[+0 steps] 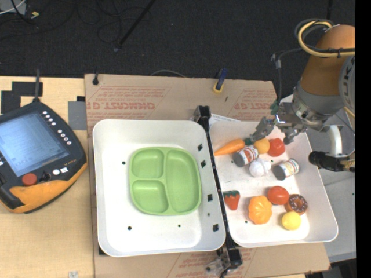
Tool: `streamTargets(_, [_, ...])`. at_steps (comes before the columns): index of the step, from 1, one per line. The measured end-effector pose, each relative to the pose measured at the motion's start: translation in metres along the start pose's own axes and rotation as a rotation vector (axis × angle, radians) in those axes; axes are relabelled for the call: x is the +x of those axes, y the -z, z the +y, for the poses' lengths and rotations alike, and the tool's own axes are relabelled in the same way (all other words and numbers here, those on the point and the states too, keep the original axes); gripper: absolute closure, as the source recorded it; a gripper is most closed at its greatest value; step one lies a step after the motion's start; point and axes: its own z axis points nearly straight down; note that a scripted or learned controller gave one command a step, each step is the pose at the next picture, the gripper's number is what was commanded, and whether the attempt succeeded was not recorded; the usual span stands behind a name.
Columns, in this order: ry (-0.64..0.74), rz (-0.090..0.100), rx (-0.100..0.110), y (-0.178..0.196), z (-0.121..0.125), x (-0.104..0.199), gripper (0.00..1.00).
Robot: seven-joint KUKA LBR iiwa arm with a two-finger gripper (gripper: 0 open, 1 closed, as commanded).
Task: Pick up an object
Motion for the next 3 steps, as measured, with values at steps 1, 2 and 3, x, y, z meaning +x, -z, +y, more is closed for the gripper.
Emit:
streamTargets(1, [0.002,-0.002,-0.012,0.008,0.002,0.000,0.00])
streamTargets(2, [0.002,0.000,-0.007,-0.057,0.006,-0.004,0.00])
streamTargets(3, [0.000,0.001,-0.008,-0.114,0.013,0.004,0.00])
